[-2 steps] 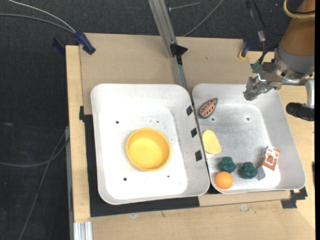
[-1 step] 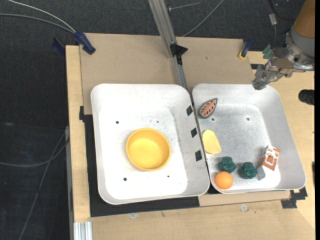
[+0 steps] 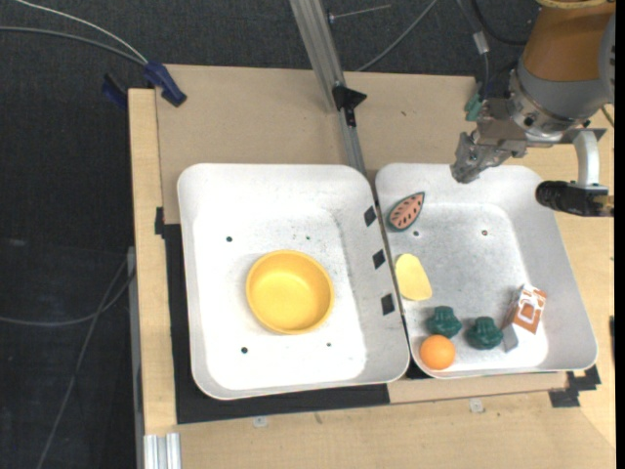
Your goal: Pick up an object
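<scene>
Grey gripper [image 3: 471,167] hangs over the right bin's [image 3: 553,262] far edge; we cannot tell its grip state. Our likeliest target, the leaf [image 3: 405,209], lies just beside the divider, so we should descend clear of that wall

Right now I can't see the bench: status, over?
Hand over the right bin's far edge, carrying nothing. Nearest: leaf. Ball and the rest lie near. Bowl in the left bin.

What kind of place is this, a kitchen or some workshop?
Most likely a robot test lab: a robot arm reaches over two white bins of small toys on a plywood bench, with loose cables around.
</scene>
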`<state>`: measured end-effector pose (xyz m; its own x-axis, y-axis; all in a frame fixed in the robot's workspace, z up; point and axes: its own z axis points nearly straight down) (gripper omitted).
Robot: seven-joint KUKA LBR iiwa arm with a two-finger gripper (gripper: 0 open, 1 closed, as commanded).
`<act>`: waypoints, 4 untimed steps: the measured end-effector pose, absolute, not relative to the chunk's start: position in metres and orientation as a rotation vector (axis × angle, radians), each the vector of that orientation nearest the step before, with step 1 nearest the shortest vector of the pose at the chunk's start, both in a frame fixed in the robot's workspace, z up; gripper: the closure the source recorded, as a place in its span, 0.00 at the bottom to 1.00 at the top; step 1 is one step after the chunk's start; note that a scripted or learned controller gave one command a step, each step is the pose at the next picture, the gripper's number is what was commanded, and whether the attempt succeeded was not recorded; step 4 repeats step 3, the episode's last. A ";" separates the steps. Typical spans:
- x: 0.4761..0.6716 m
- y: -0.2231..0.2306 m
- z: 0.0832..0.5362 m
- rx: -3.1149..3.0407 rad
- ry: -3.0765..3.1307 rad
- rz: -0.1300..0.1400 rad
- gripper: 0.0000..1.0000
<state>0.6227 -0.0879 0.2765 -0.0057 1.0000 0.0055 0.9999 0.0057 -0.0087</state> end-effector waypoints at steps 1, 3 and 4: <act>0.632 -0.028 0.280 -2.212 -2.227 -0.003 1.00; 0.641 0.083 0.243 -2.206 -2.219 0.012 1.00; 0.641 0.083 0.243 -2.206 -2.219 0.012 1.00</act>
